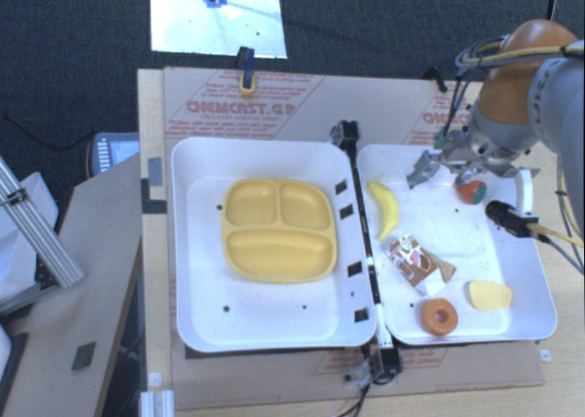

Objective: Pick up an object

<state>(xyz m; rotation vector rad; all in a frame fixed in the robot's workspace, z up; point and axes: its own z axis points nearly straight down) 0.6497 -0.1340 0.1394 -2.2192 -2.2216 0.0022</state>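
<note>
Objects for picking all lie in the right bin (539, 310); the left bin (196, 223) bears a yellow divided tray (279, 230). We note the arm (530, 86) reaching in from the right, its gripper (448, 164) low over the far end of the right bin. We cannot tell how the jaws stand; a grey part juts left at the wrist and hides the tips.

Contents, largest down: banana (386, 209) along the bin's left wall, a brown-and-white packet (416, 261) mid-bin, a pale yellow wedge (490, 294) and an orange ring (440, 316) at the near end, and a small red-and-green fruit (472, 191) just beside the gripper.

We judge the small fruit the likeliest target. To take it well, centre over it, straddle it evenly, descend straight. It looks round, so off-centre closure may squirt it aside. Nothing visibly held.
</note>
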